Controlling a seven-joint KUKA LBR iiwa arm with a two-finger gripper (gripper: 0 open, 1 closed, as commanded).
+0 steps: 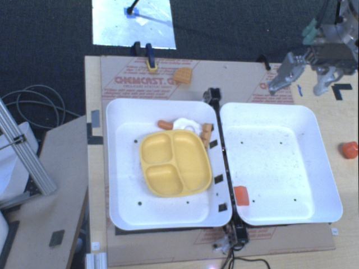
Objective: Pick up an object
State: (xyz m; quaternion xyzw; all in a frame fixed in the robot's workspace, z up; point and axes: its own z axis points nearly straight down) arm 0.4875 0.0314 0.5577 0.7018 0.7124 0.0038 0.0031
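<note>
A yellow divided plate (175, 163) lies in the left bin (126, 167). Behind it sit a small orange sausage-like piece (165, 124), a white object (187, 125) and a tan piece (206, 133). An orange-red block (241, 195) rests at the near left corner of the right bin (280, 156). My gripper (302, 77) hangs above the bench beyond the right bin's far right corner, its two grey fingers (282, 75) spread apart with nothing between them.
A tan waffle-like piece (182, 75) lies on the bench behind the left bin, near a yellow-and-blue clamp (150, 58). A red object (350, 149) sits on the bench right of the right bin. A shiny metal sheet (132, 14) lies on the floor beyond.
</note>
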